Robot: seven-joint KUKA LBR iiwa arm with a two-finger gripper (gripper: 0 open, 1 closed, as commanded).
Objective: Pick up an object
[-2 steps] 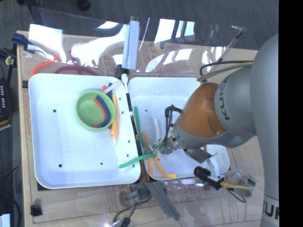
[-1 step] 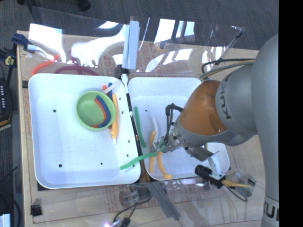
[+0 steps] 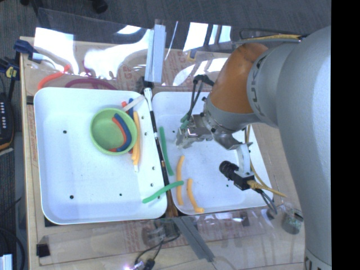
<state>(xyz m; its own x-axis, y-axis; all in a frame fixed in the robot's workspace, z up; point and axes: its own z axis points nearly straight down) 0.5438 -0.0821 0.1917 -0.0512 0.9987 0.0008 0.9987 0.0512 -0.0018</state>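
Observation:
My gripper (image 3: pixel 185 138) hangs over the upper left part of the right bin (image 3: pixel 216 198), its metal fingers pointing left. Just left of it lies a dark green stick (image 3: pixel 164 148) near the divider. Below the gripper an orange strip (image 3: pixel 180 179) lies upright, and a second orange strip (image 3: pixel 193 196) lies beside it near the bin's front. A light green strip (image 3: pixel 161 192) straddles the edge between the two bins. Nothing is visible between the fingers.
In the left bin (image 3: pixel 73 173) sits a green bowl (image 3: pixel 112 131) with blue and red pieces inside, and an orange stick (image 3: pixel 135 145) leans along its right side. Red tubing (image 3: pixel 62 80) and clear plastic lie behind the bins.

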